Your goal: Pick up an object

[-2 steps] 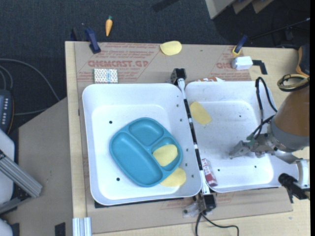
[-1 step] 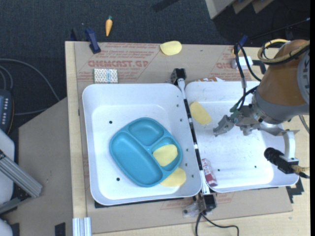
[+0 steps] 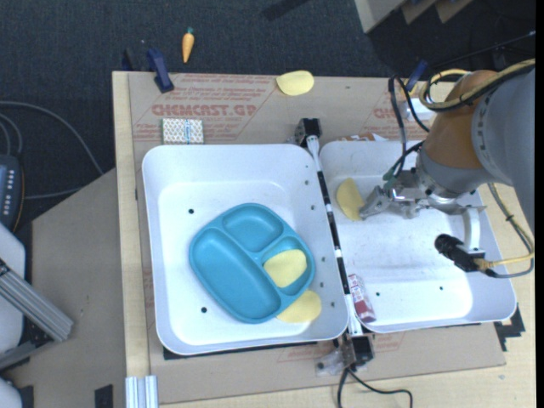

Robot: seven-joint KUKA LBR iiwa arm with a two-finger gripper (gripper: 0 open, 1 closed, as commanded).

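a robotics lab or test cell: a grey industrial arm with an orange band (image 3: 476, 134) reaches over two shallow white plastic bins (image 3: 170, 228) clamped side by side on a worktop (image 3: 136, 253) covered with printed brown cardboard. loose black cables (image 3: 51, 126) trail across dark carpet (image 3: 59, 32), beside aluminium framing (image 3: 34, 304).
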